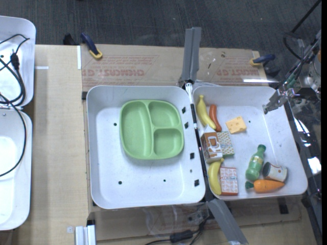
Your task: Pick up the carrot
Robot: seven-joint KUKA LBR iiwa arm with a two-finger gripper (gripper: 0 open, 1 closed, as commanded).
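Observation:
The carrot (268, 186), orange with a green stub at its left end, lies flat in the near right corner of the right bin (265, 137). A green bottle (255, 163) and a small tipped can (276, 173) lie just behind it, almost touching it. My gripper (273, 102) hangs over the bin's far right edge, well behind the carrot, and nothing shows in it.
The right bin also holds two bananas (204, 112) (215, 176), a red sausage (214, 117), a cheese wedge (236, 125) and two small boxes (217, 146) (229, 180). A green divided plate (152, 129) sits in the left bin (102, 152). Cables run along the right side.

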